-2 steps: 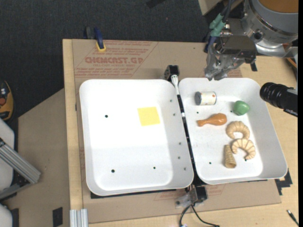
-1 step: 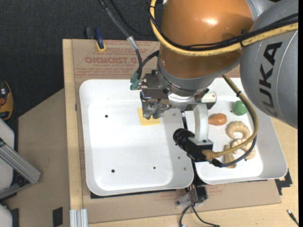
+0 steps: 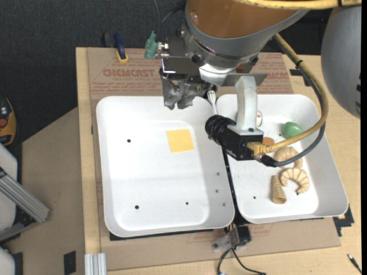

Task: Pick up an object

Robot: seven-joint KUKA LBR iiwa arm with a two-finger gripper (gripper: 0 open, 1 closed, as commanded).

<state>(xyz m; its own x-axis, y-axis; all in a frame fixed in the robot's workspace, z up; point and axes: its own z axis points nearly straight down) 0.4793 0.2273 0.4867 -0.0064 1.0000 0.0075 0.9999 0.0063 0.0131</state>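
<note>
I see the gripper (image 3: 179, 98) above a flat yellow square (image 3: 180, 140); its grip I cannot tell.

Yellow square slice (image 3: 180, 141) flat in left bin; green ball (image 3: 291, 129), croissants (image 3: 293, 179) in right.

- two white bins (image 3: 114, 171)
- one yellow flat square (image 3: 180, 140)
- one green ball (image 3: 291, 129)
- three tan croissant-like pieces (image 3: 295, 179), roughly; they overlap
- one blue-yellow clamp (image 3: 120, 47)
- one green clamp (image 3: 151, 44)
</note>
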